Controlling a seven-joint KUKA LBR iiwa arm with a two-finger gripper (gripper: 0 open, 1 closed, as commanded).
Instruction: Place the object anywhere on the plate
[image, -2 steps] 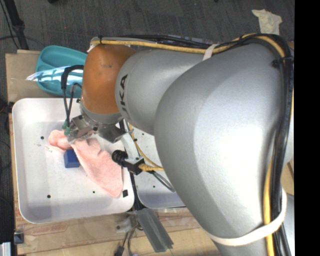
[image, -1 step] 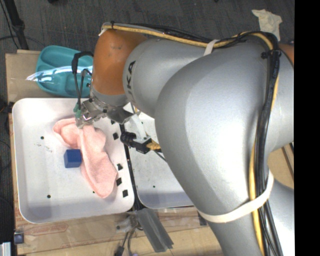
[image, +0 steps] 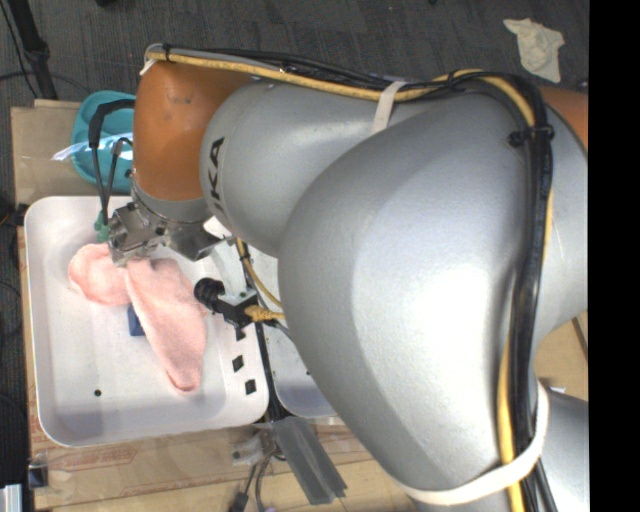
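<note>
The gripper (image: 128, 243) of a KUKA iiwa arm (image: 400, 250) hung low over the far end of the left bin (image: 60, 400), its tip at the upper edge of a pink cloth (image: 160, 315); whether it was pinching the cloth or merely touching it could not be told, as the wrist hid its tip. The cloth lay draped across the bin floor in 2 lobes, 1 bunched toward the bin's left wall and 1 trailing toward its near right corner, with a small blue object (image: 133, 321) peeking out between them. No plate could be made out, so the task appeared to be at its start: the object was not yet lifted clear, and the carry and placement remained. The arm reached in from the right, its grey bulk covering most of the right bin (image: 300, 400), the orange band (image: 175, 110) bent steeply down above the wrist. A teal item (image: 100, 125) sat beyond the bin's far edge.
</note>
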